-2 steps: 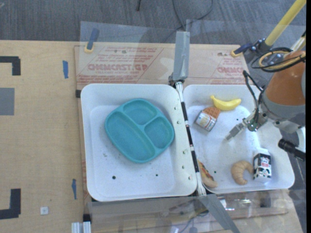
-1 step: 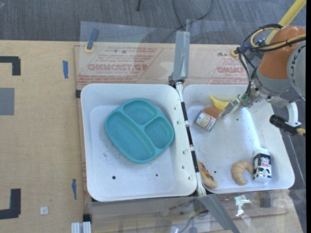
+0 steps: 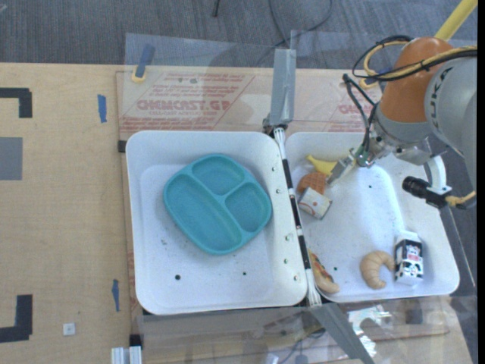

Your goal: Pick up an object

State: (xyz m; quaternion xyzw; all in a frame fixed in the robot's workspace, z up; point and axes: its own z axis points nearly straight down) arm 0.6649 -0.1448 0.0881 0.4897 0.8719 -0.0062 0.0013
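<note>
The grey arm's two-finger gripper (image 3: 339,170) is seen low in the right white bin (image 3: 352,279), near its upper left corner; whether it is apart or together cannot be told. Just left of it a yellow banana-shaped piece (image 3: 320,162) is seen, with an orange rounded item and a small white carton (image 3: 314,202) just below that, and nothing is seen held. Further below and to the right, a tan croissant (image 3: 377,268) and a black-and-white milk carton (image 3: 409,260) are found, while a teal divided plate (image 3: 217,202) is seen far left in the left white bin (image 3: 151,279).
</note>
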